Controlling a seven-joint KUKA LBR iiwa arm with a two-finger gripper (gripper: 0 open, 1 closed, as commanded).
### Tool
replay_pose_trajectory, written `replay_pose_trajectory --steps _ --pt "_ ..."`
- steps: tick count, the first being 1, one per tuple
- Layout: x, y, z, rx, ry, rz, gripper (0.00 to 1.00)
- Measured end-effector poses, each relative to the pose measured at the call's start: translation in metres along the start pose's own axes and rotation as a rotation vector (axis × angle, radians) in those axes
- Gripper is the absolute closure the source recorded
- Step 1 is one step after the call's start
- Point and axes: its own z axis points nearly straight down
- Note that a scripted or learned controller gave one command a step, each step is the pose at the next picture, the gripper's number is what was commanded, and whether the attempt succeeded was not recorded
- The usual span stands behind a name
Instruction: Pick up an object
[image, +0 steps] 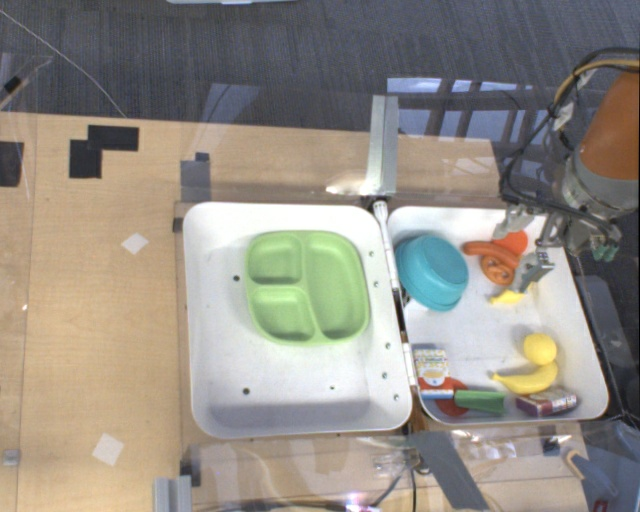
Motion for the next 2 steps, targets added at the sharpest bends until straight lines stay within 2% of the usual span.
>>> replay_pose_trajectory --steps 1,2 --pt "-0.032 0.006 0.128 -0.002 0.003 -0.145 0.0" --pt "-0.027 0.03 0.13 0.004 -0.008 -0.145 0.0"
